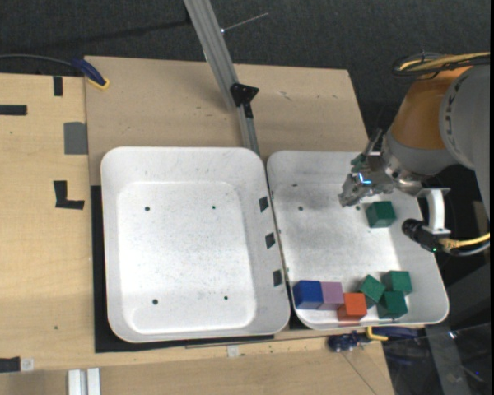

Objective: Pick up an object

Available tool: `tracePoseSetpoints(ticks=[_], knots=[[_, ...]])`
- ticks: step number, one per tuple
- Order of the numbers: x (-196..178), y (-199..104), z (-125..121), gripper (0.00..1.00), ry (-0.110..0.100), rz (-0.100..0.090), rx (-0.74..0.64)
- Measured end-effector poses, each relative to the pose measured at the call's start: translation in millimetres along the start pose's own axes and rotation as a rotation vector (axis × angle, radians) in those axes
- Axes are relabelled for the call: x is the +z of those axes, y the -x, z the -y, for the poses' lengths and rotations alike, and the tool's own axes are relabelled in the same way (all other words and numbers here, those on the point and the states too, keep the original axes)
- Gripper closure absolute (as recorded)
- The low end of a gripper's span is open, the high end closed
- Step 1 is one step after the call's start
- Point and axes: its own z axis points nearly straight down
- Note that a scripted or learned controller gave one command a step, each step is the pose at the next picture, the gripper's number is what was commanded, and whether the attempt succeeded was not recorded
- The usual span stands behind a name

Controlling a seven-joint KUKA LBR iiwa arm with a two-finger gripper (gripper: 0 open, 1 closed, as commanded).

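Blocks are the prize, and they all sit in the right bin (pixel 313 220). But size first: the wooden worktop (pixel 33 220) fills the frame, with black tape marks at nine o'clock and a slanted metal rail (pixel 214 44) running in from twelve. On it lie two shallow white bins side by side, the left bin (pixel 115 220) the larger of the pair. The grey arm (pixel 473 113) with its orange band (pixel 420 118) comes in from three o'clock, over the right bin's upper corner. The hand (pixel 351 192) hangs at about one o'clock of that bin, pointing toward nine; whether its grip is wide or narrow, I can't tell from this angle, and no block shows in it. Just beside it, at its four o'clock, one green block (pixel 380 214) lies alone. The rest crowd the bin's six o'clock edge: a blue block (pixel 308 294), a purple block (pixel 332 293) touching it, an orange block (pixel 354 304), and three more green cubes (pixel 392 291) clustered toward five o'clock.
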Motion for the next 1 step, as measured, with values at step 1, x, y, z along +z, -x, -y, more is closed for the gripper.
tracePoseSetpoints(ticks=[1], knots=[[-50.0, -3.5, -10.8, 1.0, 0.002, 0.0, -0.002]])
